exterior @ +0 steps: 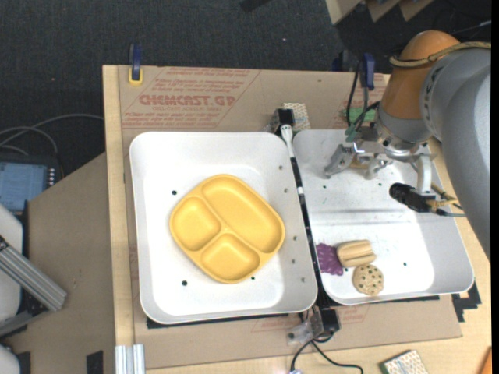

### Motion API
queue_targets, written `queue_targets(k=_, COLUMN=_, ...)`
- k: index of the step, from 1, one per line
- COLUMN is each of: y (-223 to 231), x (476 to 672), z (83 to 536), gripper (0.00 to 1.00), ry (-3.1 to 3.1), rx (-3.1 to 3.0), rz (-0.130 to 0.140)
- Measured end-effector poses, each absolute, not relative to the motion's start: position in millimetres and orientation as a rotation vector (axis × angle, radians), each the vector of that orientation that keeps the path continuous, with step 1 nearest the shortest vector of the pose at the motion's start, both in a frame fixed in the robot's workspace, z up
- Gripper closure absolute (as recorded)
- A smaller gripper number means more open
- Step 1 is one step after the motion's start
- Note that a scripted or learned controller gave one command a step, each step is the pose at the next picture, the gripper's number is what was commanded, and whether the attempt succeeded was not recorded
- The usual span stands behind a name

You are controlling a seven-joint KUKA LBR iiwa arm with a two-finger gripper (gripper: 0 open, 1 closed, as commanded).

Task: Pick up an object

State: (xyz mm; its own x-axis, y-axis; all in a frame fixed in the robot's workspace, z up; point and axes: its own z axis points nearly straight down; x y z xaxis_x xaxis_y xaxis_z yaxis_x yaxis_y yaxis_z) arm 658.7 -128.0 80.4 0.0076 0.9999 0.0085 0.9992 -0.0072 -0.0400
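My gripper (pixel 355 167) hovers over the far part of the right bin (pixel 440 259), open, with nothing between its fingers. Three small things lie together at the near left of that bin: a tan bread roll (pixel 355 252), a round speckled cookie (pixel 368 279) just in front of it, and a purple lumpy piece (pixel 329 259) to the roll's left, against the bin wall. They sit well nearer to the front than the gripper. A yellow three-part plate (pixel 226 227) lies flat in the middle of the left bin (pixel 156 287).
The bins meet along a raised rim (pixel 300 201) with a black strip. The arm's grey body and orange band (pixel 413 76) fill the upper right. A cardboard sheet (pixel 187 96) covers the bench behind the bins.
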Motion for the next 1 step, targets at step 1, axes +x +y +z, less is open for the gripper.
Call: queue_targets(k=1, y=-128.0, x=658.7, z=80.4, gripper=0.00, ry=-2.189, rx=-2.205, rz=0.034)
